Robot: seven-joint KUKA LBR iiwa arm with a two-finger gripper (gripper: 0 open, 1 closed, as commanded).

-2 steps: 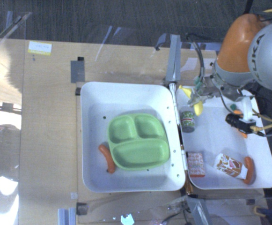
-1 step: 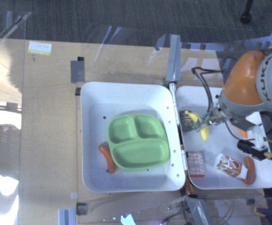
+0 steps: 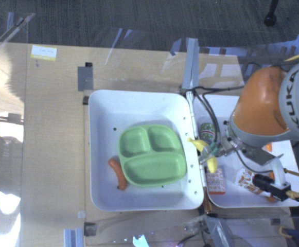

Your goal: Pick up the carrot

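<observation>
One fixed camera sits high over the bench (image 3: 46, 138), looking down at a slant and taking in both white bins: the left bin (image 3: 103, 138) fully, the right bin (image 3: 293, 158) partly under the arm (image 3: 265, 107) reaching in from the right

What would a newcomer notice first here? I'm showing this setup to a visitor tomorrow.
The bright green three-compartment plastic plate in the middle of the left white bin draws the eye first, with the small orange carrot lying against its lower-left edge. Next comes the big grey arm with the orange band, reaching in from the right over the right white bin, near a yellow banana-like piece at the divide.
</observation>
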